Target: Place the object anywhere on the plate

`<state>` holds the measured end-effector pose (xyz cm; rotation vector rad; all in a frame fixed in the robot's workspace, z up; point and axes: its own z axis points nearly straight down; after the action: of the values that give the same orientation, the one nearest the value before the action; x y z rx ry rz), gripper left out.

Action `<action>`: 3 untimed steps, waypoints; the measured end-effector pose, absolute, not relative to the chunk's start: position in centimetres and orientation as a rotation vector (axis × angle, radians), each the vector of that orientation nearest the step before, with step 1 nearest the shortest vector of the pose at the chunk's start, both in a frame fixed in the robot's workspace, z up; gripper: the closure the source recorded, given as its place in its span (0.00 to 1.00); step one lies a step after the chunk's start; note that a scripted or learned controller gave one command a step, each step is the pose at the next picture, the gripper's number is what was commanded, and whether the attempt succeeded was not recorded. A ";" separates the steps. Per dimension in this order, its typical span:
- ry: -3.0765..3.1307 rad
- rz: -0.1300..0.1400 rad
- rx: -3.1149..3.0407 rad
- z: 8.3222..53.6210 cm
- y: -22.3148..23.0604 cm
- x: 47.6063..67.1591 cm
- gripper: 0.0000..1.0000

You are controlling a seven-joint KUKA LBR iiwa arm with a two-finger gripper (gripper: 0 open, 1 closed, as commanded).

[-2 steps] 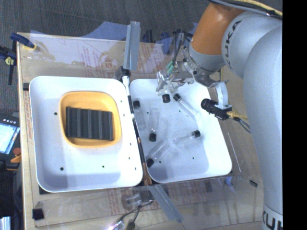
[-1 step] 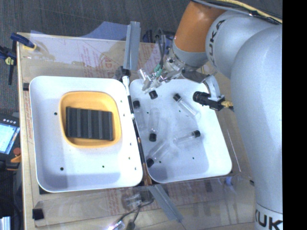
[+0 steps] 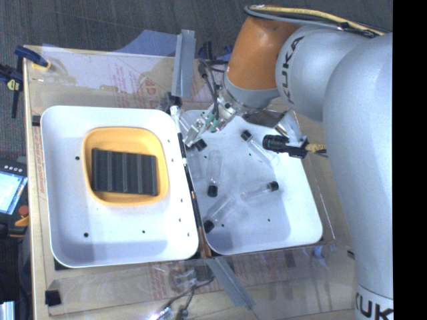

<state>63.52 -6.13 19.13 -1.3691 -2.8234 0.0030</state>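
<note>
The big grey arm [image 3: 333,79] reaches in over the right-hand bin [image 3: 303,212], its orange band [image 3: 257,52] sitting just above the wrist, and the gripper [image 3: 195,137] hangs low at that bin's upper-left corner, close against the wall it shares with the neighbouring bin. That left-hand bin [image 3: 60,179] lies directly beyond this wall from the gripper, and in it rests the yellow plate [image 3: 123,142], which carries a dark ribbed insert [image 3: 125,172] and nothing else that I can make out. The clear tubes with black caps lie scattered below and to the right of the gripper: one [image 3: 252,145] just right of it, one [image 3: 259,192] lower right, one [image 3: 213,172] straight below, and one [image 3: 217,217] further down by the bin's lower wall. Whether the gripper is spread, narrowed or carrying a tube cannot be told at this size. By my reading the task is at its start: a tube must be picked, carried across the wall and set on the plate.
</note>
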 end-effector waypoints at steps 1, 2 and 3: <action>-2.870 0.001 -1.280 24.0 -3.7 62.0 1.00; -2.996 0.002 -0.933 20.3 -2.9 62.1 1.00; -2.997 0.003 -0.933 20.3 -2.9 62.1 0.00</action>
<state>62.13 -2.90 20.35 -0.9331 -2.9969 0.0026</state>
